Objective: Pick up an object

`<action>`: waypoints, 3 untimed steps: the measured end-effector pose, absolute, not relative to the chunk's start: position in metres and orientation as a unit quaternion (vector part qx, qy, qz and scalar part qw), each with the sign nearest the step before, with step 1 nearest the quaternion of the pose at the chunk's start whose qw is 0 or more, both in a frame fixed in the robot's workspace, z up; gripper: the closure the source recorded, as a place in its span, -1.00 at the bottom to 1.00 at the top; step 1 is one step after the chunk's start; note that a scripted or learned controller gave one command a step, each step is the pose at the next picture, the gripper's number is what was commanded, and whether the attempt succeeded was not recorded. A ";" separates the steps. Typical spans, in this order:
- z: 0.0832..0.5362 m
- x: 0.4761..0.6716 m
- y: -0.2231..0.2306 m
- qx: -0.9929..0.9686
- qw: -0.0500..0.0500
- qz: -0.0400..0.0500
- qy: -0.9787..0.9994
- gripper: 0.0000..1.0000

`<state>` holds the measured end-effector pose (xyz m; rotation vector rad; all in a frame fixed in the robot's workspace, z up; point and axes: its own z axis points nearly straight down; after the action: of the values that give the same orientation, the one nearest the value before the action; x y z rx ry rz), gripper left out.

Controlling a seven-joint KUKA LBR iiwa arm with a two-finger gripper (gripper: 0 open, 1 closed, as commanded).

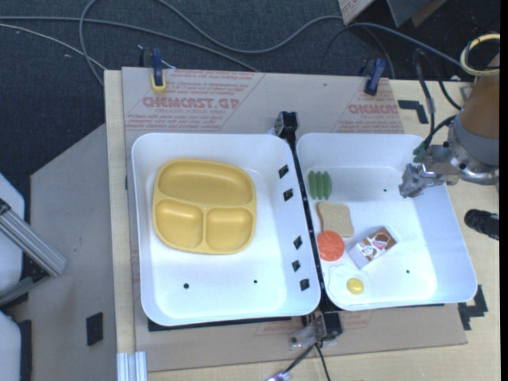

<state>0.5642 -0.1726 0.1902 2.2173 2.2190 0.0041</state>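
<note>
The right bin [429, 280] holds a green pea pod [320, 184], a tan slice of bread [336, 218], a red-orange round piece [331, 246], a small printed packet [373, 246] and a small yellow piece [355, 286]. My gripper [414, 180] hangs over the bin's upper right part, well to the right of the pea pod and above the packet. Nothing shows between its fingers. The arm's grey wrist and orange band [480, 109] rise at the right edge.
The left bin [159, 292] holds a yellow three-compartment plate [204, 205]. Black clips run along the divider [295, 213] between the bins. Blue clamps [159, 66] pin the cardboard at the back. Cables cross the dark floor behind.
</note>
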 end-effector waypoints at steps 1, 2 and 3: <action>0.236 0.562 -0.178 0.707 0.003 0.001 0.707 1.00; 0.245 0.569 -0.126 0.705 0.001 0.001 0.709 1.00; 0.232 0.579 -0.076 0.705 -0.002 0.000 0.709 1.00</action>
<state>0.5792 -0.0756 0.2322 2.2177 2.2294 -0.0004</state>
